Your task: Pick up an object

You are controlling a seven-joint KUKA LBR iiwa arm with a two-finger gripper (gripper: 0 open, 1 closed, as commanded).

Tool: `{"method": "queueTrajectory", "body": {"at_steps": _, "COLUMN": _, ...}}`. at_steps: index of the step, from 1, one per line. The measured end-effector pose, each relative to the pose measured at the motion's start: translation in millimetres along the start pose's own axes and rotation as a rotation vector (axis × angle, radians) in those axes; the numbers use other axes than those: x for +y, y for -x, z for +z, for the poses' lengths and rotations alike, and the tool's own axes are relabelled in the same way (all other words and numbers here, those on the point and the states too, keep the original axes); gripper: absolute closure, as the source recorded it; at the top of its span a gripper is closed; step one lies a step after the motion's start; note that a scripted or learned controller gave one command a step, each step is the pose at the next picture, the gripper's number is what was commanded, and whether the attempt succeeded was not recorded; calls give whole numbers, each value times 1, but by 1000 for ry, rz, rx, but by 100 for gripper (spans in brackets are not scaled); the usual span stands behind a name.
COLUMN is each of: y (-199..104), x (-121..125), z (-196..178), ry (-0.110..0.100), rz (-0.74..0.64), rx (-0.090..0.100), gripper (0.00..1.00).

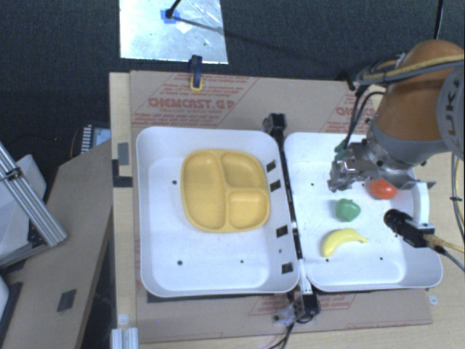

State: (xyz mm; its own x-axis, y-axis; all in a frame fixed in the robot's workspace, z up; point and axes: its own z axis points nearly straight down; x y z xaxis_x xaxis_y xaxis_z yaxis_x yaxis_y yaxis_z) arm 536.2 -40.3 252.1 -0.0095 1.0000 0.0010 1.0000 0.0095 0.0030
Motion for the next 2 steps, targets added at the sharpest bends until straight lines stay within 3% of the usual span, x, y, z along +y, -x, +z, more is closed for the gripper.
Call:
{"method": "queueTrajectory", "body": {"at_steps": 1, "y": -55, "x": 1, "z": -4, "ry": -1, "rz": -1, "rx": 1, "gripper": 100}}
{"method": "queueTrajectory", "body": {"at_steps": 2, "y": -108, "x": 4, "z": 15, "ry": -3, "rz": 0, "rx": 1, "gripper": 100}}
